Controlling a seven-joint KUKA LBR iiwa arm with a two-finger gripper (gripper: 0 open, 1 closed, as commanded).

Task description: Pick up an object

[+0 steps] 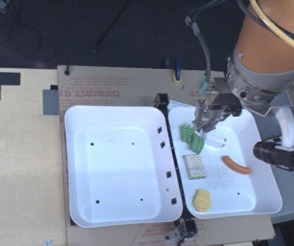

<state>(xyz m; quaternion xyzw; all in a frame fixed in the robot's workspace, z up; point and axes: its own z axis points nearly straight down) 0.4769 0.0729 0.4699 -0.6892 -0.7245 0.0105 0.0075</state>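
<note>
From the overhead camera view we find the claw low over the right bin, near that bin's far left part, with the grey wrist and the orange band of the arm rising behind it toward the upper right. We cannot tell whether the claw is released or clenched, and we see nothing that is plainly between its tips.

Just below the claw and slightly to its left lies the green ridged object, so close that the claw's tip seems to meet its upper end, though we cannot say they touch. Just to the claw's right lies a small clear piece on the bin floor. Further below the claw, past the green object, we spot the checkered block, and further down again, near the bin's front wall, the yellow corn-like object. Off to the claw's lower right, well apart from it, rests the orange sausage.

To the claw's left, across the black divider clips, sits the left bin.
</note>
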